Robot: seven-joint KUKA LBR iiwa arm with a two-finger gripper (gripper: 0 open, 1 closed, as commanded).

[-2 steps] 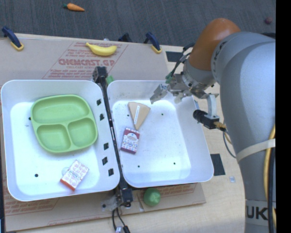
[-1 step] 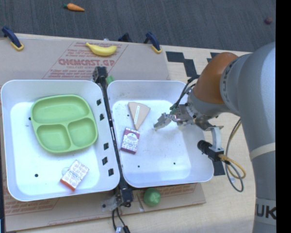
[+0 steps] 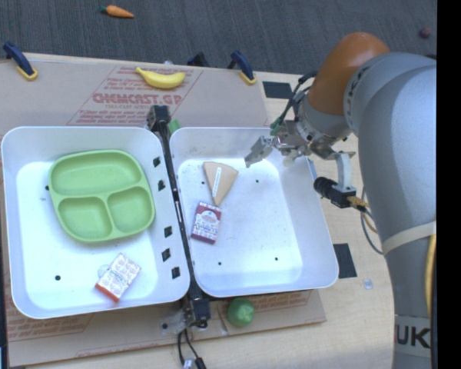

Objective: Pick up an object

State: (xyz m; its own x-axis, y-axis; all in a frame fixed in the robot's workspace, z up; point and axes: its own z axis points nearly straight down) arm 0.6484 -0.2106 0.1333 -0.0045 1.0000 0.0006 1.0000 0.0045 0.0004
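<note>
The pincer (image 3: 259, 151), jaws spread and holding nothing, hangs just right of the cheese wedge (image 3: 219, 181) in the right bin (image 3: 315, 241); the wedge looks light, stiff and smooth, best gripped across its flat sides.

A tray (image 3: 100, 193) lies in the left bin (image 3: 15, 206); a wedge (image 3: 220, 179) in the right bin (image 3: 307, 237).
</note>
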